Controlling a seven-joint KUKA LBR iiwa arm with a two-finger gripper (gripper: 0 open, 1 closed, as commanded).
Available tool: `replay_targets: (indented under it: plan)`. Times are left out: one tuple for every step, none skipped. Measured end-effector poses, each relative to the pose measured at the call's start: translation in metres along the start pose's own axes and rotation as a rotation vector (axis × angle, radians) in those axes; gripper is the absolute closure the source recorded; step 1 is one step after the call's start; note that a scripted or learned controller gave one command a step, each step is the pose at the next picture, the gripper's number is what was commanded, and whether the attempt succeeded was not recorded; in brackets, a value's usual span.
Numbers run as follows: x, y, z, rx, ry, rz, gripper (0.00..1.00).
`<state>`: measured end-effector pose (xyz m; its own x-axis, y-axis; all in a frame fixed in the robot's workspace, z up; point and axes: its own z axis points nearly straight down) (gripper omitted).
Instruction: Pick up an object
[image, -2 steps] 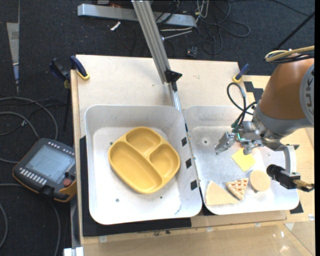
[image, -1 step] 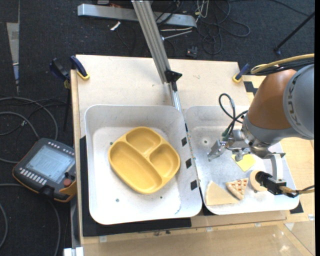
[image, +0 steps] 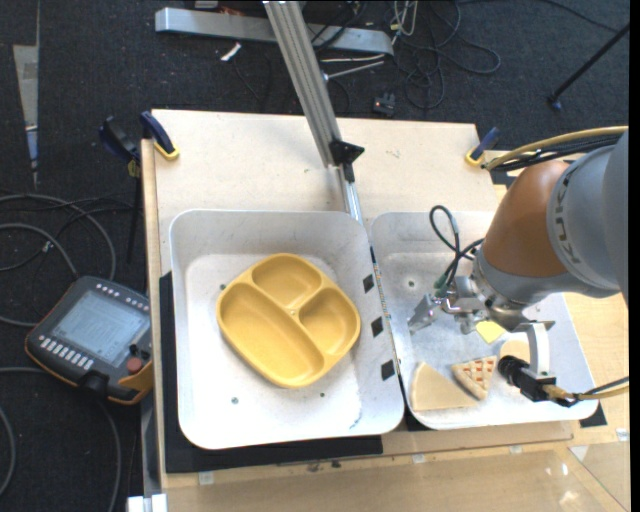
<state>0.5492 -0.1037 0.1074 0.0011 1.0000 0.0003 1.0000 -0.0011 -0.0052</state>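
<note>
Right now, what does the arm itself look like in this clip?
The arm is a thick, rounded grey body with a glossy orange band above the wrist. Dark cables loop beside the wrist, and the gripper is a compact cluster of bare metal hardware over the right bin.

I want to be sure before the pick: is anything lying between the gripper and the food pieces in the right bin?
Nothing visible does. The gripper is above the right bin; the tan wedge and waffle piece lie uncovered just below it. A yellow piece sits partly under the wrist.
</note>
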Motion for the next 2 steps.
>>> replay_targets:
  plan:
    - [0.000, 0.000, 0.012, -0.004, 0.000, -0.001, 0.00]
    - [0.000, 0.001, 0.001, -0.007, 0.000, -0.001, 1.00]
